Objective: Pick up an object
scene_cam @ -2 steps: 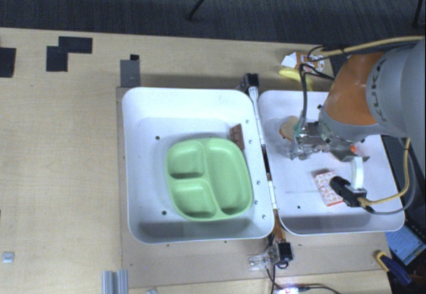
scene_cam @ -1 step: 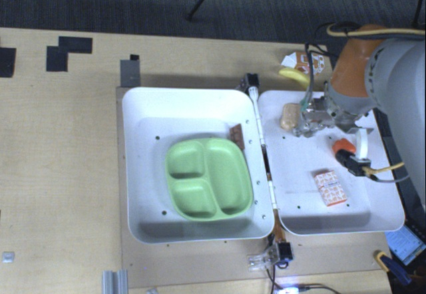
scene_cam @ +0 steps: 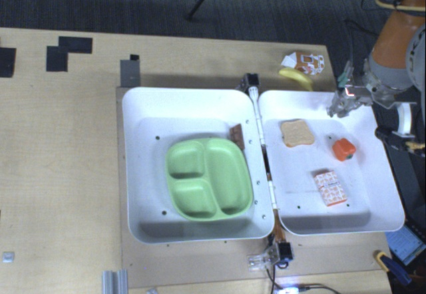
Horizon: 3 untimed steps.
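The right bin (scene_cam: pixel 373 216) holds a tan bread slice (scene_cam: pixel 297 133), an orange-red toy fruit (scene_cam: pixel 344 149) and a small red-and-white patterned packet (scene_cam: pixel 330 187). My gripper (scene_cam: pixel 338 110) hangs over the bin's far right corner, above and to the right of the bread slice. Nothing shows between its fingers. The arm's grey wrist and orange band (scene_cam: pixel 393 40) rise to the upper right.
The left bin (scene_cam: pixel 143 153) holds a green divided plate (scene_cam: pixel 208 178) and a small brown piece (scene_cam: pixel 235 133) by the divider. A yellow banana (scene_cam: pixel 295 76) and a small packet (scene_cam: pixel 305 61) lie on the bench behind the bins.
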{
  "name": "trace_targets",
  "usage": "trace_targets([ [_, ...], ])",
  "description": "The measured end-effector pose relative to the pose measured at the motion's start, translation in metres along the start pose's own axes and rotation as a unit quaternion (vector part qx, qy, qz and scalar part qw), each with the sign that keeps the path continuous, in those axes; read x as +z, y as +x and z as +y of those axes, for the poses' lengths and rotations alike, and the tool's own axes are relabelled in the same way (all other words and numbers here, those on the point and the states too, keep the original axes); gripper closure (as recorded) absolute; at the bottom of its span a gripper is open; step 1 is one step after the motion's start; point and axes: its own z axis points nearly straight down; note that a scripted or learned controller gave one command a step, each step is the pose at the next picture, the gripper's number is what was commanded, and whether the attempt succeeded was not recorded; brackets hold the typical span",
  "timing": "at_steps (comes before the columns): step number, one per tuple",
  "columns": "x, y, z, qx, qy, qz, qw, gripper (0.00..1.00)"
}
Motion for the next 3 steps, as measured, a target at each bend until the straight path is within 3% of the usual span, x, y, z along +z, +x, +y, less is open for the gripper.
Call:
trace_targets([
  [1, 0.001, 0.001, 0.000, -0.001, 0.001, 0.001, 1.0000, 0.00],
  [2, 0.060, 0.063, -0.113, 0.000, 0.001, 0.001, 1.0000, 0.00],
  [3, 0.048, 0.063, -0.110, 0.000, -0.002, 0.001, 1.0000, 1.00],
])
